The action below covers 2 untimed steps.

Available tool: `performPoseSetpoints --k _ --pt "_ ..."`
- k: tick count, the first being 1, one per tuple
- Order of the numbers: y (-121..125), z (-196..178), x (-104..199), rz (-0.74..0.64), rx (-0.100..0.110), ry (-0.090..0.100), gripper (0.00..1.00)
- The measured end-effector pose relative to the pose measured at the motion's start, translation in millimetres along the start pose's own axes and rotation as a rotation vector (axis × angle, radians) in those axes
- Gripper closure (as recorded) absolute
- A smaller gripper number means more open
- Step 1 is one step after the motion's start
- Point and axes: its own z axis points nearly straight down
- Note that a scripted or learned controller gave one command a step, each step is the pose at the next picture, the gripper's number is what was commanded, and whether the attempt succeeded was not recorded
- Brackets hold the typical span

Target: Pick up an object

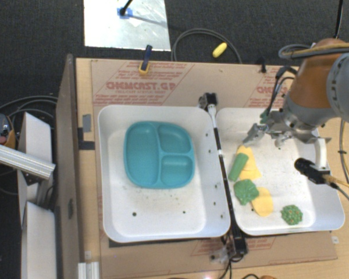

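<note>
Item nearest the viewer: green knobbly piece (pixel 291 214), lying at the near end of the right bin (pixel 331 214). Just beside it, toward the bin's middle: flat yellow piece (pixel 263 203), touching a green chunk (pixel 244 190). Further back: green stick (pixel 238 167) lying across a yellow wedge (pixel 252 166), close to the seam between the two bins. Hand (pixel 266 133): poised over the far part of the right bin, just beyond the stick and wedge, fingers spread apart, nothing between them. Task status, by judgement: approach stage; no piece gripped or lifted, all five resting on the bin floor; closing on one and raising it remain to be done, the stick and wedge being the nearest candidates. Left bin (pixel 163 214): holds one teal divided plate (pixel 157 156), well apart from the hand. Worktop (pixel 163 80): brown board with red lettering, bins set side by side on it; a yellow-and-blue clamp (pixel 145 61) at its far edge. Room: dark carpet (pixel 29 39); a reflective sheet (pixel 128 22) and a small yellow object (pixel 220 50) on the floor beyond; cables (pixel 11 106) and an aluminium rail (pixel 20 158) at the view's left.
</note>
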Motion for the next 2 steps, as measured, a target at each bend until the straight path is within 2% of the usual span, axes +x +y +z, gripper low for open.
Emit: performPoseSetpoints --k 1,2 --pt "18 78 20 0.002 0.001 -0.001 0.0" --pt "-15 81 14 0.008 0.001 -0.002 0.0"
